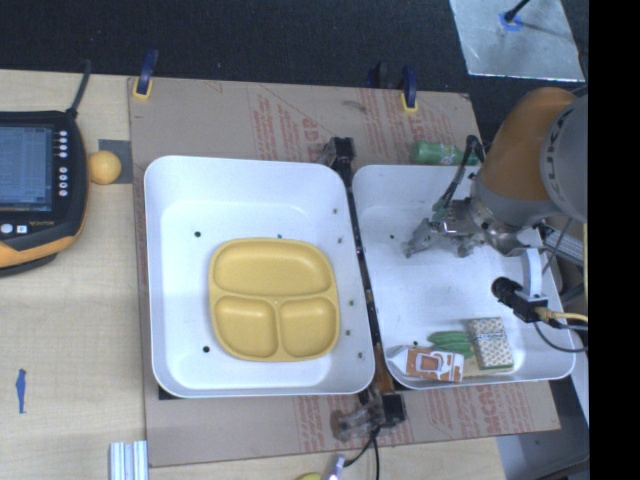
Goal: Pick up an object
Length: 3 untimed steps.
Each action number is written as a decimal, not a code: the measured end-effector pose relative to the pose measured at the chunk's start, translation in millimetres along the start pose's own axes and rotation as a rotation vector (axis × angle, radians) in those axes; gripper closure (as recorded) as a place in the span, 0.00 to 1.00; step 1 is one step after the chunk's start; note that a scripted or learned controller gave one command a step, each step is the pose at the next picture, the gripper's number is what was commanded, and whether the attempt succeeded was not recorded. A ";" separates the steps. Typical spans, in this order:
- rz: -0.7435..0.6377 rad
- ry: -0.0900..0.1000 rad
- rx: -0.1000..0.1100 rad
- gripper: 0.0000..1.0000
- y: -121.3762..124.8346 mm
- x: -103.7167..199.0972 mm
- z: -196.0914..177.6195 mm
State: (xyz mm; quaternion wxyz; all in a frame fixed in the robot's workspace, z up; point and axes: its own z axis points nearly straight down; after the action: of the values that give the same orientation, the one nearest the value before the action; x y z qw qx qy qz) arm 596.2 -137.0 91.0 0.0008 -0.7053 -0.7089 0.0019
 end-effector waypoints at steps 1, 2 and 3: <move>-0.003 -0.002 0.000 1.00 0.5 -1.3 -10.9; 0.002 0.002 -0.004 1.00 23.1 22.3 -109.0; 0.000 0.003 -0.001 1.00 22.9 21.8 -118.6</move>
State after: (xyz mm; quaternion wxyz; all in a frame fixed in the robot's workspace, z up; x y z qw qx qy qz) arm 619.4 -114.9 209.6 0.0014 -0.7052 -0.7090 0.0007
